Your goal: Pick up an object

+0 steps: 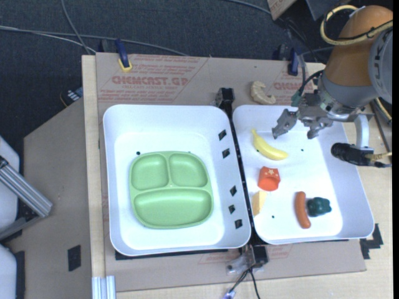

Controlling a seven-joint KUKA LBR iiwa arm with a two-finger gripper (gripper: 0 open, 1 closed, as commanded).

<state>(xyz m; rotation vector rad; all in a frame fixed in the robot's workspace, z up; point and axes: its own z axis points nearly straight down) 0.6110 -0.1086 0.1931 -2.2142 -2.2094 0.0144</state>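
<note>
The right bin holds a yellow banana, a small red-orange piece, a pale yellow wedge, an orange-red sausage and a dark green piece. My gripper hangs over the back of this bin, just right of and behind the banana. Its fingers are spread open with nothing between them, and it touches none of the objects.
In the left bin lies a green divided plate. A beige object rests on the cardboard behind the right bin. Black clips run along the wall between the bins.
</note>
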